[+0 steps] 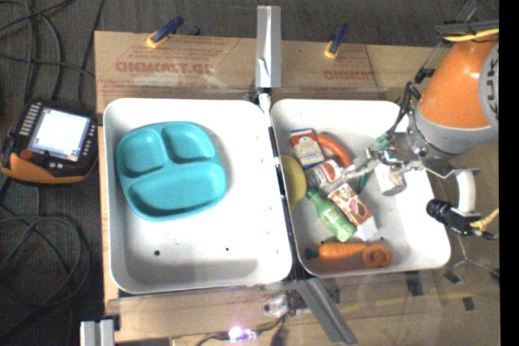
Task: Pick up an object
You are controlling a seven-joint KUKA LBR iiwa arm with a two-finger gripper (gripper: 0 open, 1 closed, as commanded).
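Note:
The right bin holds a heap of toy groceries. Among them are a small red and white carton, an orange-red sausage, a red can, a yellow fruit, a green bottle, a red and white packet, a carrot and an orange ring. My gripper hangs low over the right half of this bin, just right of the sausage and the can. I see nothing held in it.
In the left bin lies a teal divided plate. A metal post stands behind the seam between the bins. Two clamps sit on the back board. A teach pendant lies at the far left.

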